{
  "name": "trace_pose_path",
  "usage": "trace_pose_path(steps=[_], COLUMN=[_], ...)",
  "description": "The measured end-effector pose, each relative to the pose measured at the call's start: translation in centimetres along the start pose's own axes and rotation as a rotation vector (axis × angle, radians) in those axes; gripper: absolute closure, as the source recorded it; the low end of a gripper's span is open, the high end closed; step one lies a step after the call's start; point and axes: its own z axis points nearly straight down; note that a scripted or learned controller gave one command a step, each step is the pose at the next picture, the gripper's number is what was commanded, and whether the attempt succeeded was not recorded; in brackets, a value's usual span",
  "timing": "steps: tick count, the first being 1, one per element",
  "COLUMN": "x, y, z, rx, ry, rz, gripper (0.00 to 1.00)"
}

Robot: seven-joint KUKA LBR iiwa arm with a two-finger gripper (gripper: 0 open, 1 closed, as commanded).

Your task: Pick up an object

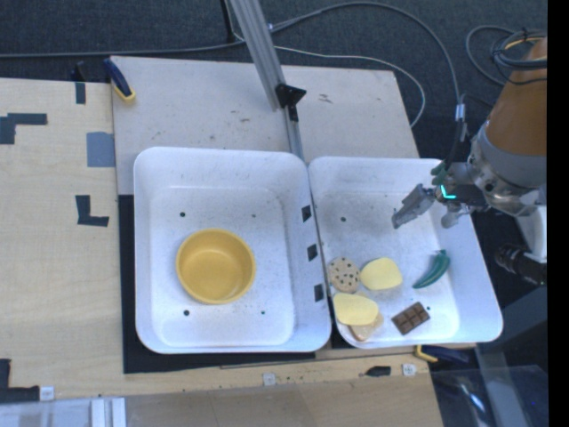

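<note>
Gripper [425, 208], fingers apart and empty, above the right bin [471, 314]; crowded food pieces [360, 292] risk a slipped grasp.

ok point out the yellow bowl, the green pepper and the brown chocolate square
round yellow bowl [216, 266], camera view, inner floor
curved green pepper [432, 269], camera view, middle of body
flat brown chocolate square [411, 318], camera view, top face
</note>
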Motion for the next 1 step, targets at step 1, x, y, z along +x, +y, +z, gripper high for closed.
trace_pose_path(steps=[1], x=[0.00], y=[0.00], z=[0.00], rx=[0.000], ry=[0.000], rz=[0.000], gripper=[0.00])
